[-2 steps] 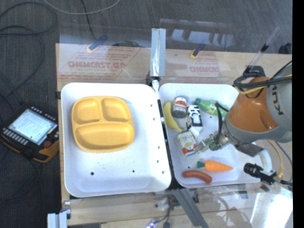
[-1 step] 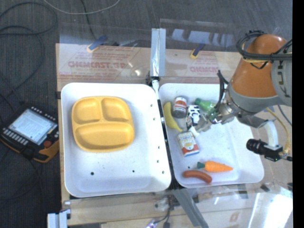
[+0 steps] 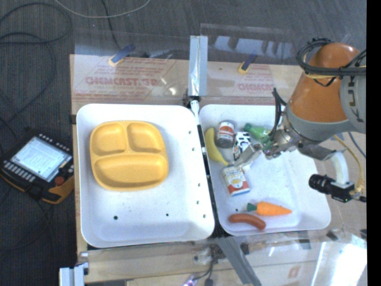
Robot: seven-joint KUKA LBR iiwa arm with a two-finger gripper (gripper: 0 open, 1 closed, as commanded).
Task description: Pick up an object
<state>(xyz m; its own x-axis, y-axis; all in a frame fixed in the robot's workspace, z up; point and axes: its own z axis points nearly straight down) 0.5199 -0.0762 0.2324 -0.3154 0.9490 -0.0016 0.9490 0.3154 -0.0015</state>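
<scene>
The right bin [image 3: 309,216] holds a yellow banana [image 3: 213,146], a small can [image 3: 225,133], a black-and-white patterned item [image 3: 242,139], a green item [image 3: 257,130], a small white and red carton [image 3: 236,180], an orange carrot [image 3: 271,208] and a brown sausage [image 3: 247,220]. My gripper [image 3: 248,154] reaches in from the right and hangs low over the middle of this bin, just below the patterned item and just above the carton. Nothing can be seen held in it.
A yellow divided plate [image 3: 128,154] lies in the left bin [image 3: 143,219]. A ridge where the two bin rims meet [image 3: 205,177] runs between the bins. The arm's orange and grey body [image 3: 324,91] covers the right bin's far right corner. A teach pendant [image 3: 37,165] lies on the floor at the left.
</scene>
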